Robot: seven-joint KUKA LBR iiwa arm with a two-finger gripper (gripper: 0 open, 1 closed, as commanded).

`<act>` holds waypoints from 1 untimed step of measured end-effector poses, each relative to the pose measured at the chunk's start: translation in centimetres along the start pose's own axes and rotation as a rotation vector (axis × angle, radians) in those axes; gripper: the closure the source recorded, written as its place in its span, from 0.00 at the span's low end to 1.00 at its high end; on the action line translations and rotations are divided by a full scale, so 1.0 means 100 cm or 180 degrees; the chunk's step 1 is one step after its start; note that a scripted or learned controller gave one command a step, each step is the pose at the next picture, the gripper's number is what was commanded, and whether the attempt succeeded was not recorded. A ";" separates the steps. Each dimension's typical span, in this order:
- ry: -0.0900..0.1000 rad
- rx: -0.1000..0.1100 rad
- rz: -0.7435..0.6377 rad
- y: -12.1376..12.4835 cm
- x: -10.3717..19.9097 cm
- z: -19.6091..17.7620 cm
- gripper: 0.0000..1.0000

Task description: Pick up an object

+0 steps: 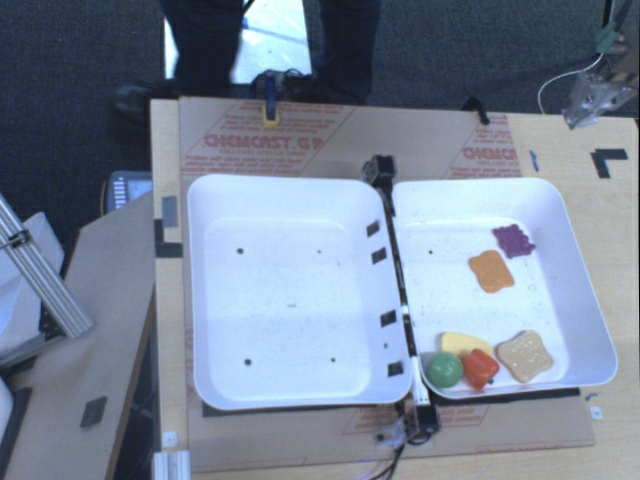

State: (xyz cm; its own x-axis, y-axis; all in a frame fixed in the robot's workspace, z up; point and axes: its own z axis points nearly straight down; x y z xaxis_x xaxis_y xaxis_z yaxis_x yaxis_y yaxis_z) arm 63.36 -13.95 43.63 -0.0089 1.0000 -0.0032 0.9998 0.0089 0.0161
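Note:
The right bin (560, 218) holds several toy foods. A purple grape cluster (512, 239) lies near its far right side, with an orange slab (491, 270) just below it. Along the near wall sit a yellow wedge (462, 343), a green ball (444, 370), a red pepper-like piece (480, 368) and a tan toast slice (525, 355). The green ball and red piece touch each other.
The left bin (290, 288) lies beside the right one, joined by black clips (385, 258) along the shared wall. Both rest on a cardboard sheet (300, 138). A person's legs (270, 18) stand at the far edge. A metal fixture (600, 93) sits at the top right.

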 end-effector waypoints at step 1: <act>0.0007 0.0049 0.0026 0.017 -0.022 0.033 1.00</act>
State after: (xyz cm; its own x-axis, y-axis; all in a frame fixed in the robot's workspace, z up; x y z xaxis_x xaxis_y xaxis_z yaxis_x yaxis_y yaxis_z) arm 65.10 -16.19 40.33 -0.0008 1.0000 -0.0010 1.0000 0.0008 0.0009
